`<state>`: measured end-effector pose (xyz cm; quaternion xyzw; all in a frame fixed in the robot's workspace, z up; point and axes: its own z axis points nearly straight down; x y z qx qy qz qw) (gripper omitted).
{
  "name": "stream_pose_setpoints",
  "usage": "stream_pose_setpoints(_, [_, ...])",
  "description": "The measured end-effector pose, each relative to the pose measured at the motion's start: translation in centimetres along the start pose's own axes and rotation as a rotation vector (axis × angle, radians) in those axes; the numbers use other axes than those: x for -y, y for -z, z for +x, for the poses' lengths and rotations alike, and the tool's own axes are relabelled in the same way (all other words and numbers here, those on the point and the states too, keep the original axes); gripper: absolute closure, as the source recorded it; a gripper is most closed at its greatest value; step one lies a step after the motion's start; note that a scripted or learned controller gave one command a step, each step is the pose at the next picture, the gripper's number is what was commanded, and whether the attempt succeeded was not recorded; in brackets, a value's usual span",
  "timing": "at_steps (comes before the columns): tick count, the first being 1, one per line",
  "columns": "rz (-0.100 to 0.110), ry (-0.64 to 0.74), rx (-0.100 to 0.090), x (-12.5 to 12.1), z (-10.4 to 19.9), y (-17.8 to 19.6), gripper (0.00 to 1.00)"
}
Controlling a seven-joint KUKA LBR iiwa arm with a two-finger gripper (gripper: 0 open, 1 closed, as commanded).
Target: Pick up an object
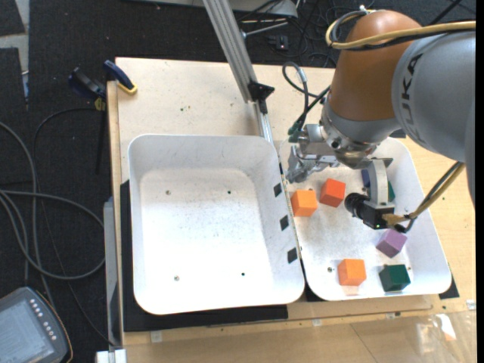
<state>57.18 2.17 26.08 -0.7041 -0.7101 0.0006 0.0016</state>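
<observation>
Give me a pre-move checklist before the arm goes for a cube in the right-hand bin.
1. Objects available: ok. The right bin holds an orange cube, red cube, second orange cube, purple cube and green cube.
2. Gripper over the right bin: ok. The gripper is at its far left corner, just beyond the orange cube.
3. Gripper already carrying something: cannot tell.
4. Nearest targets well separated: not ok. The orange cube and red cube sit close together.
5. Easier alternative: ok. The second orange cube has bare floor on its left.
</observation>
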Motion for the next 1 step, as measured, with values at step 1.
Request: stream_pose_setpoints(1, [-0.002, 0.0, -0.001, 0.95, 5.24, 0.13, 1.0])
